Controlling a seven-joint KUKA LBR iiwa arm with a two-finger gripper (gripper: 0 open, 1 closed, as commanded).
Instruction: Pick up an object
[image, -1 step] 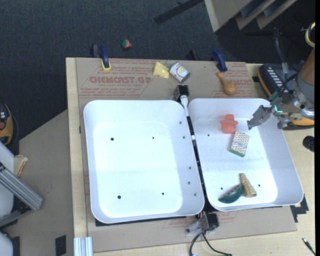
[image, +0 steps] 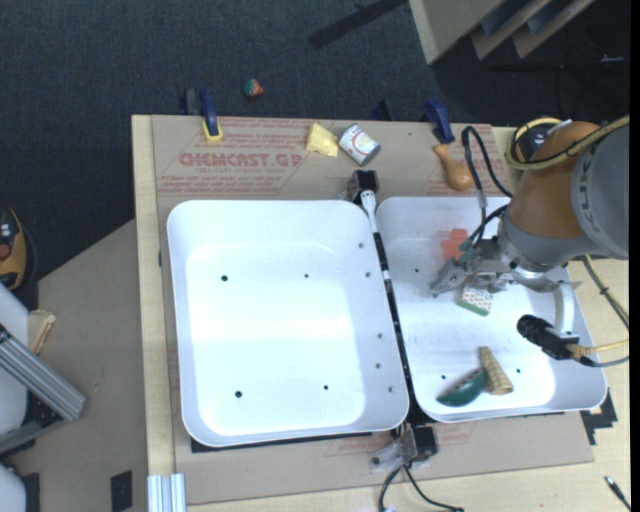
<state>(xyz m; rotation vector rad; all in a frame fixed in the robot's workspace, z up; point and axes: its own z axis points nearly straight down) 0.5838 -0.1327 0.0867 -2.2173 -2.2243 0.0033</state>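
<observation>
Gripper (image: 462, 281) sits low in the right bin (image: 425, 330), upper half, reached in from the right under the grey wrist and orange band. Whether it is spread or closed: cannot tell, the metal parts blur together at this angle. A small block (image: 477, 299), pale with a greenish edge and speckled top, lies directly beneath and just right of the gripper; touching or merely below it, cannot tell. No object clearly clamped.

Red piece (image: 456, 242) lies on the bin floor just above the gripper, partly hidden by cables. Near the bin's front edge: tan ridged piece (image: 494, 370), tilted, with a teal curved piece (image: 462, 391) touching its lower left end. Both well apart from the gripper.

Left bin (image: 280, 310) beside it, sharing the middle rim.

On the board behind the bins: yellow wedge (image: 322, 141) and a small white box (image: 359, 145) just beside it, an orange shape (image: 456, 168) near the right bin's back corner.
</observation>
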